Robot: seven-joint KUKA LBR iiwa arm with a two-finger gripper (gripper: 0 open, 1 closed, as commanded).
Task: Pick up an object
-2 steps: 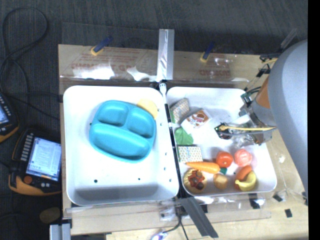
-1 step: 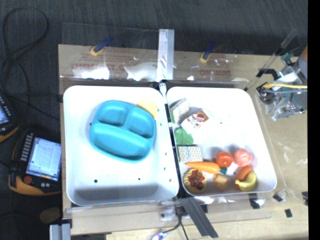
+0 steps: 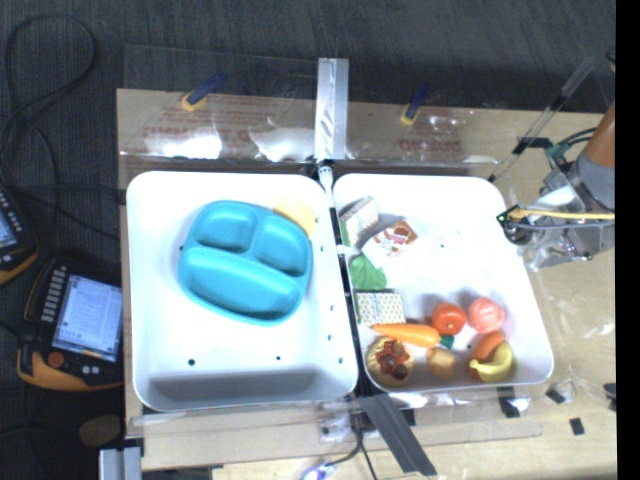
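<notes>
Several toy foods crowd the near corner of the right bin point(image 3: 470, 258): a banana point(image 3: 492, 365), a small potato point(image 3: 441, 362) and a round dish of dark pieces point(image 3: 389, 359). Just behind them lie a carrot point(image 3: 405, 333), a tomato point(image 3: 449, 319) and a pink-red fruit point(image 3: 486, 313). Any of these could be the object to pick, yet we judge them risky. They touch or nearly touch, so a descent could knock a neighbour or close on two at once, and the round ones may roll away. They also lie close to the bin's near wall, which leaves little room on that side.

Farther back, a green leaf point(image 3: 367, 273) and a small printed carton point(image 3: 394, 236) sit near the divider between the bins, cramped on that side too. The middle and far right of this bin's floor is bare, and we think it the widest room for coming in.

The gripper point(image 3: 556, 240) hangs outside the right wall, over the table point(image 3: 575, 308); we cannot tell whether it is spread or pressed together.

In the left bin point(image 3: 160, 348) a blue tray point(image 3: 245, 258) lies with a yellow piece point(image 3: 296, 214) at its far edge.
</notes>
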